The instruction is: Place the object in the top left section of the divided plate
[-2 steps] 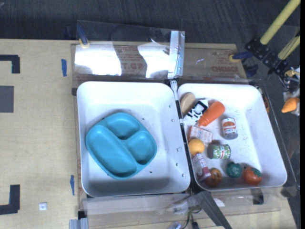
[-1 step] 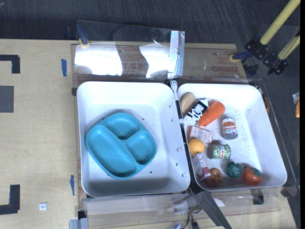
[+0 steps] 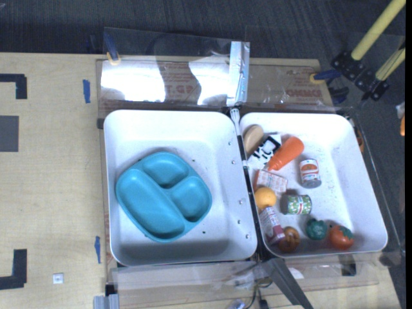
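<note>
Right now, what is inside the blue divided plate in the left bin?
The blue divided plate shows three bare sections with no object in any of them. The food toys, such as the carrot, lie in the right bin. What is under the plate is covered.

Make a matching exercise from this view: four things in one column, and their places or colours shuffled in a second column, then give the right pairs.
Things:
1. divided plate
2. toy carrot
3. small can
4. toy tomato

Places or colours:
A. orange, near the right bin's top left
B. red, right bin's bottom right corner
C. turquoise, in the left bin
D. silver with a red label, right of the carrot

Pairs: 1-C, 2-A, 3-D, 4-B
</note>
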Tool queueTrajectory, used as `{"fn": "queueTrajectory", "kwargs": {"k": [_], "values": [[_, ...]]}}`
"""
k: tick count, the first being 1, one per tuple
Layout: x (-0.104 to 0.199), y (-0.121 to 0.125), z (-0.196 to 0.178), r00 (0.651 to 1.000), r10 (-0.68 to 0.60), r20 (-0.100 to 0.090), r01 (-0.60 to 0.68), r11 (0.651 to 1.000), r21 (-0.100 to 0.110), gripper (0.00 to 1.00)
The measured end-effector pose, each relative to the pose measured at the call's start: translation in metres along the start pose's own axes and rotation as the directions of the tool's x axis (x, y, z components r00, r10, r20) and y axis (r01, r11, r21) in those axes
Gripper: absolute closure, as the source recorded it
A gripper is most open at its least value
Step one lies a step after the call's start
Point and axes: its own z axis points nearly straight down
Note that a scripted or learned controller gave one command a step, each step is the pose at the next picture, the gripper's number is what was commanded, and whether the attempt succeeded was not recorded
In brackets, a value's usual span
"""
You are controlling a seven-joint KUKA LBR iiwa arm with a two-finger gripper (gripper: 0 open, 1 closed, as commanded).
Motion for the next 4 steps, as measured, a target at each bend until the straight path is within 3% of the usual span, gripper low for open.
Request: {"fn": "queueTrajectory", "kwargs": {"k": [1, 4], "values": [[-0.057, -0.031, -0.049, 0.971, 0.240, -0.001, -0.240, 0.971, -0.002, 1.00], [-0.038, -0.019, -0.054, 0.973, 0.230, 0.012, -0.230, 0.973, -0.005, 1.00]]}}
